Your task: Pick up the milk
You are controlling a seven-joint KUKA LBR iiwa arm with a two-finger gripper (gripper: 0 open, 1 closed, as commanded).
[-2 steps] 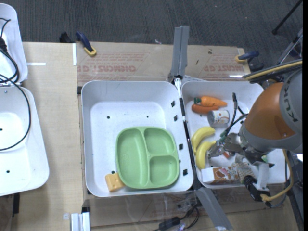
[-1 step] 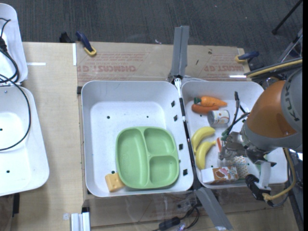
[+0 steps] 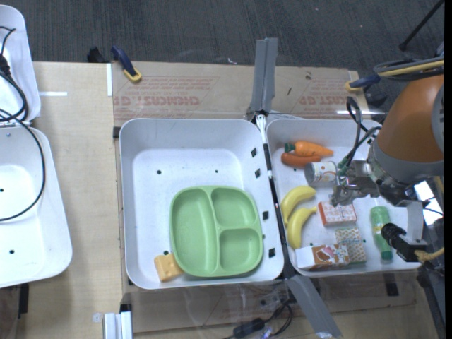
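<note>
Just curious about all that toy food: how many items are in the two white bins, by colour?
Yellow: 3 (two bananas, cheese wedge)
Orange: 1 (carrot)
Green: 2 (divided plate, bottle)
Mixed-colour cartons or boxes: 3
Total: 9

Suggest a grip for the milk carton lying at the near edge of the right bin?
Probably a top-down pinch across the short width of the milk carton, mid-body. It lies flat on its side, long axis along the near wall of the right bin, so fingers should close near-to-far. The wall and the cracker box leave tight clearance.
</note>
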